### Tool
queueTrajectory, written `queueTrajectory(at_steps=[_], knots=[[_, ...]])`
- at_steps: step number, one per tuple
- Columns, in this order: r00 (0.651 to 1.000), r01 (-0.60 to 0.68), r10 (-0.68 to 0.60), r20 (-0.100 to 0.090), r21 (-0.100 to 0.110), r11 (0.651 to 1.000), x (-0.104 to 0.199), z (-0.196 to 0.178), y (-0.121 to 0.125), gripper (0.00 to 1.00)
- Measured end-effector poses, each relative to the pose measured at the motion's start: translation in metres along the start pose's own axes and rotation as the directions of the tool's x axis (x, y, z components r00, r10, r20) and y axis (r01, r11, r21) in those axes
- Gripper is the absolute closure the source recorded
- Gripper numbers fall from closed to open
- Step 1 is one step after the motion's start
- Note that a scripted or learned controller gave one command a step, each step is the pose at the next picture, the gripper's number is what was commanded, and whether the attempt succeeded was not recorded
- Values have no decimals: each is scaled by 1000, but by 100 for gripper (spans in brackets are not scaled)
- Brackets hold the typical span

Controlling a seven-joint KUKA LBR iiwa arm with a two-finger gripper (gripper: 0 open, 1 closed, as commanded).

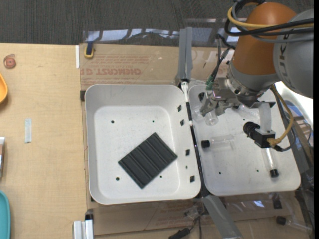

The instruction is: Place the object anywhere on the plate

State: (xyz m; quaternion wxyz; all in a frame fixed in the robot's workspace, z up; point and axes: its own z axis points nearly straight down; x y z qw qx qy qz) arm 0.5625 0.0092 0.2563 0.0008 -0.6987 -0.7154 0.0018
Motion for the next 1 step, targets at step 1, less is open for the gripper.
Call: queueTrajectory(at_steps=[1], knots=[[996, 89, -89, 1, 1, 996, 50, 36, -58, 100]])
